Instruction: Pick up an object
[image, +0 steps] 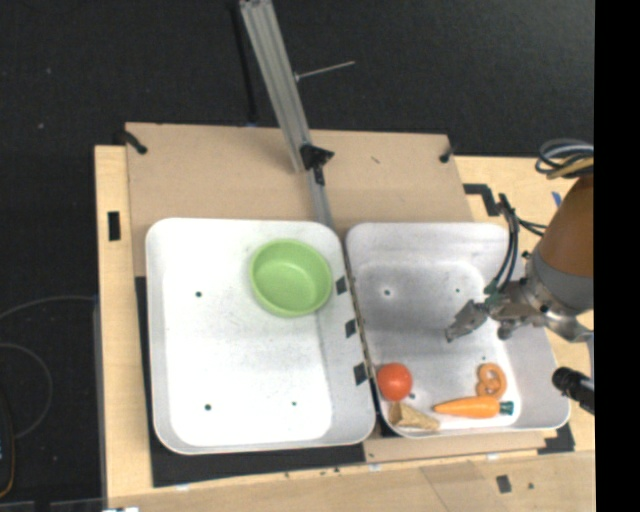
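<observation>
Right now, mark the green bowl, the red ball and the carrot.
green bowl (291, 279), camera view, inside bottom.
red ball (394, 381), camera view, top centre.
carrot (466, 407), camera view, mid-body.

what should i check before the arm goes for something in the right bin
1. Targets present: ok. A red ball, an orange carrot, an orange ring-shaped piece and a tan piece lie near the right bin's front edge.
2. Hand over the right bin: ok, above its bare middle, behind the objects.
3. Hand free of load: cannot tell.
4. Hand lined up over a target: not ok, no object lies under it.
5. Spacing: not ok for the tan piece, which sits against the bin's front wall close to the ball and carrot.
6. Green bowl: ok, in the left bin, out of the way.
</observation>
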